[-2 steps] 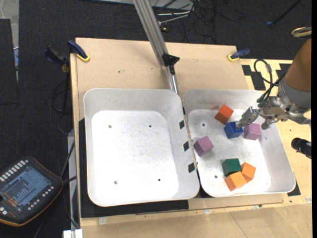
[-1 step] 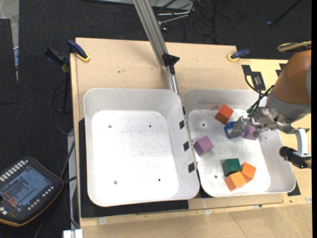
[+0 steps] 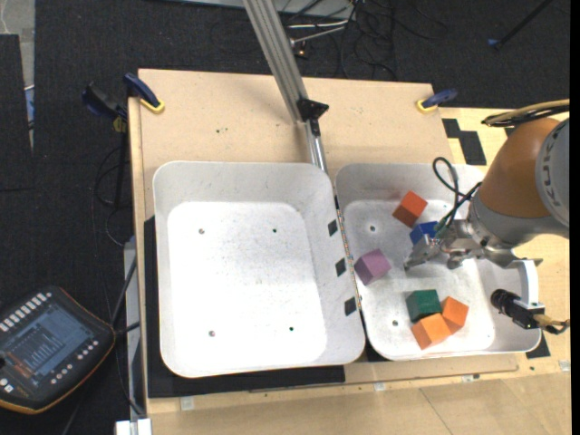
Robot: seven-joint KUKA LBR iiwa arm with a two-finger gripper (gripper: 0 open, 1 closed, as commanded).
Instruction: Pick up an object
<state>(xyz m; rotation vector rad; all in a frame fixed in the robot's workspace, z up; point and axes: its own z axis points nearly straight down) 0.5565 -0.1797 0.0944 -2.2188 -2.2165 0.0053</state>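
Camera view, foreground: grey handheld pendant with a lit screen (image 3: 41, 347), lying off the bench at lower left, well apart from the work.

Bench: pale wooden board (image 3: 236, 116) bearing two shallow white plastic bins side by side.

Left bin (image 3: 172, 188): no blocks seen in it.

Right bin (image 3: 381, 188): holds all the candidate objects. Orange cube (image 3: 410, 208) toward the far side; small blue block (image 3: 422, 233) just beside the gripper; purple cube (image 3: 372, 265) near the dividing rim; dark green cube (image 3: 422, 304) touching two orange blocks (image 3: 441, 322) at the near side.

Arm: grey with an orange band (image 3: 518, 166), reaching in from the right, wrist bent down over the middle of the right bin.

Two-finger gripper (image 3: 428, 254): low between the blue block and the purple cube. Whether its jaws are apart or together cannot be told; nothing is visibly between them.

Progress, as judged: nothing lifted; every block rests on the bin floor. Grasp and lift remain.
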